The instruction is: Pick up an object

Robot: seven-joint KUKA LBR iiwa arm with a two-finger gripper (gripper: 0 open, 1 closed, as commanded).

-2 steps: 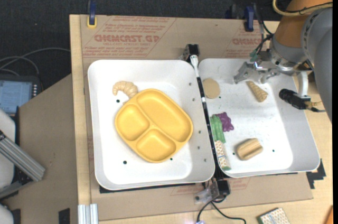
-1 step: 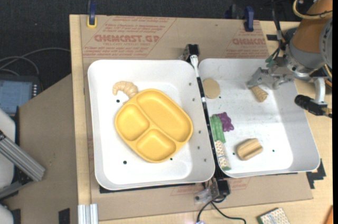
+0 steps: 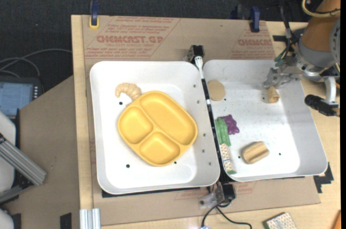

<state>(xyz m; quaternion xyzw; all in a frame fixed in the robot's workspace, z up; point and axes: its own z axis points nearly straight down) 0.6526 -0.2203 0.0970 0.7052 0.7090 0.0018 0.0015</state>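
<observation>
In the left bin (image 3: pixel 102 168) we saw a glossy yellow divided plate (image 3: pixel 157 127), with a pale curled croissant toy (image 3: pixel 127 91) touching its upper-left rim. In the right bin (image 3: pixel 303 160) lay a flat tan disc (image 3: pixel 217 89), a purple grape cluster (image 3: pixel 231 124) beside a green strip (image 3: pixel 222 133), and a matte bread roll (image 3: pixel 255 152), its long axis tilted up to the right. At upper right, the gripper (image 3: pixel 277 80) hung just above a small tan block (image 3: pixel 272 95); we could not tell its state. The block lay directly below it, nearest.
</observation>
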